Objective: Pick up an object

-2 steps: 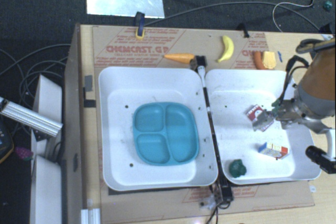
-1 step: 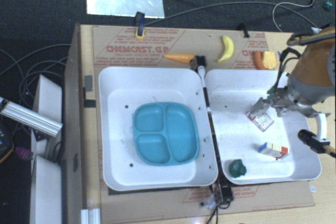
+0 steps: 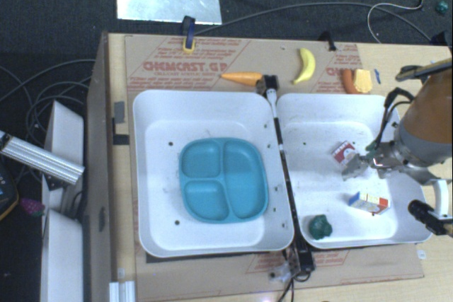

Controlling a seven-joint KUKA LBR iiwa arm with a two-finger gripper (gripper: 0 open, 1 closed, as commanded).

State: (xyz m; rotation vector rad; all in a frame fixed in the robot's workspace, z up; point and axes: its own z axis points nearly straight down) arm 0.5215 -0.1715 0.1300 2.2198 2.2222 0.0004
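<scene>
Grey arm in from right, end effector (image 3: 359, 163) low over right bin (image 3: 311, 113).
Fingers' state: cannot tell, tip blurred against bin floor. Nothing visibly pinched. Red-and-white packet (image 3: 343, 151) just left of tip, touching or nearly so. Second red-white-blue packet (image 3: 369, 203) lying flat below tip, apart from it. Dark green lump (image 3: 320, 226) in bin's near-left corner. Left bin (image 3: 152, 113) carrying blue divided tray (image 3: 223, 178), four compartments. Behind bins on desk (image 3: 198, 56): carrot (image 3: 241, 78), banana (image 3: 306, 66), orange-yellow item (image 3: 357, 80).
</scene>
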